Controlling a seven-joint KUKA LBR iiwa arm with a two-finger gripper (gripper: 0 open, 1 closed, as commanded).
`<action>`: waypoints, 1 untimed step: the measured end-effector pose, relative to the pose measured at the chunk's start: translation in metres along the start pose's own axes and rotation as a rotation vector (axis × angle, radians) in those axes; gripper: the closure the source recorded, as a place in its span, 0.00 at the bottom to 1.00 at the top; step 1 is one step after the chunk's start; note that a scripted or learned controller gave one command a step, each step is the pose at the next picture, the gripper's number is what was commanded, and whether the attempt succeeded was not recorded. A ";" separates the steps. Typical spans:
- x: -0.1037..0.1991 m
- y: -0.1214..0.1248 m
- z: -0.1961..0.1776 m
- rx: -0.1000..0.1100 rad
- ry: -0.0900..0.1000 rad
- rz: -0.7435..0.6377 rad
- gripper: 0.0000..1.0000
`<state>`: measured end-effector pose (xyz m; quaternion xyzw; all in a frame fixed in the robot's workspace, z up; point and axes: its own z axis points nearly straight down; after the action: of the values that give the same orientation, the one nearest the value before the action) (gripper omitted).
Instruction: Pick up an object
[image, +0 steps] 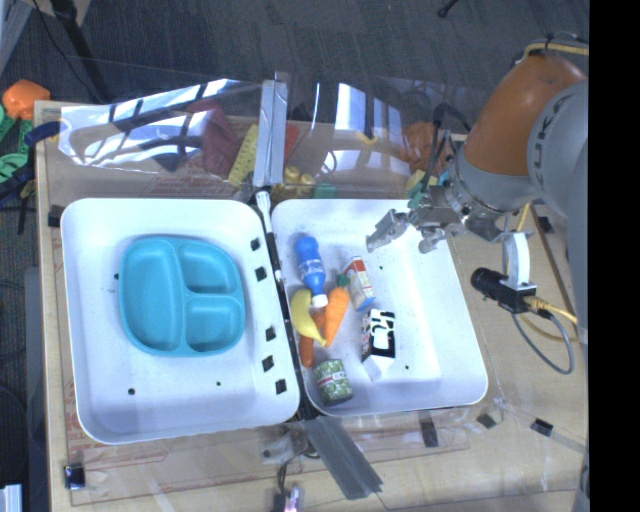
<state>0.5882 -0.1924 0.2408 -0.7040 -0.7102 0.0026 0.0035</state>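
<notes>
Objects for picking lie bunched along the left side of the right bin (455, 340), close to the wall it shares with the left bin (90, 300). A blue bottle (309, 263) with a white cap lies farthest up, its cap end pointing down the bin; just right of it is a small bottle with a red label (361, 284), tilted. Below these a carrot (335, 310) rests against a yellow banana-like piece (303, 314), the two touching, and a small green jar (333, 381) sits nearest the bottom rim. A black-and-white box (379, 334) lies just right of the carrot — apart from the jar. The left bin holds a blue divided tray (184, 296). The gripper (400, 228) hangs over the upper right part of the right bin, above bare white floor and well apart from the cluster; its fingers (383, 234) are spread apart with nothing between them. The arm (520, 110) — grey with an orange band — reaches in from the right.
</notes>
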 end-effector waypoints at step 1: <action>0.015 -0.016 0.116 -0.001 0.000 -0.160 0.00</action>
<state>0.5706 -0.1769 0.1252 -0.6449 -0.7643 0.0020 0.0035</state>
